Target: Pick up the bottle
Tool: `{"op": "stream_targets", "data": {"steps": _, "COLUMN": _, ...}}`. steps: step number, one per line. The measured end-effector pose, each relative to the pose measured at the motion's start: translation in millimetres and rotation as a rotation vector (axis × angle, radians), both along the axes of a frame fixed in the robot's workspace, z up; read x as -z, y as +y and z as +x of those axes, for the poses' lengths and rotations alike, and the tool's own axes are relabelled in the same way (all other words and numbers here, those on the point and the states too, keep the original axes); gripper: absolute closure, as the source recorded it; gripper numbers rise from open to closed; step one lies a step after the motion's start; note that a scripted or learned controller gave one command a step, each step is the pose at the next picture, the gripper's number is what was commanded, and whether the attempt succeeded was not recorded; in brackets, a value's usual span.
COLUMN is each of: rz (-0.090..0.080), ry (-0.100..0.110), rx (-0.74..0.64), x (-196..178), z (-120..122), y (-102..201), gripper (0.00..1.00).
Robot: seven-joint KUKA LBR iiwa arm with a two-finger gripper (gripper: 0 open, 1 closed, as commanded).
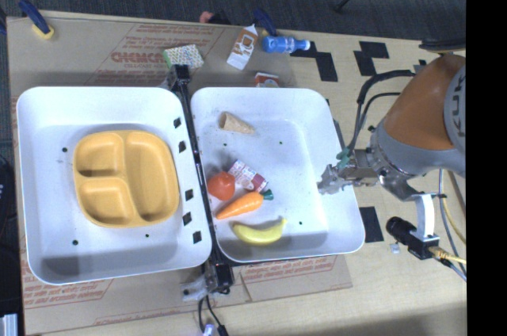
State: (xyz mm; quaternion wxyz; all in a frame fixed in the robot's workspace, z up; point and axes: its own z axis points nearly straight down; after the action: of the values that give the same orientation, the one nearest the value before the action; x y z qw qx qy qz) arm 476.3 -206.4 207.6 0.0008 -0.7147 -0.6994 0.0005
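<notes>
The blue bottle [282,44] lies on its side on the bench, behind the right bin [310,114] and outside it. My gripper [331,181] hovers low over that bin's right rim, far in front of the bottle and well apart from it. The grey arm with its orange band comes in from the right edge.
The right bin holds a cone [236,123], a tomato [221,186], a small pink packet [248,176], a carrot [240,205] and a banana [260,232]. A yellow divided plate [127,176] sits in the left bin [40,120]. Cartons [242,47] lie near the bottle.
</notes>
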Motion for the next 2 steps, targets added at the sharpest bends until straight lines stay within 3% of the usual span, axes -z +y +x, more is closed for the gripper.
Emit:
{"op": "stream_targets", "data": {"steps": 1, "rz": 0.002, "ry": 0.004, "rx": 0.040, "x": 9, "z": 0, "y": 0, "gripper": 1.00}}
{"op": "stream_targets", "data": {"steps": 2, "rz": -0.001, "ry": -0.001, "rx": -0.114, "x": -10, "z": 1, "y": -2, "gripper": 1.00}}
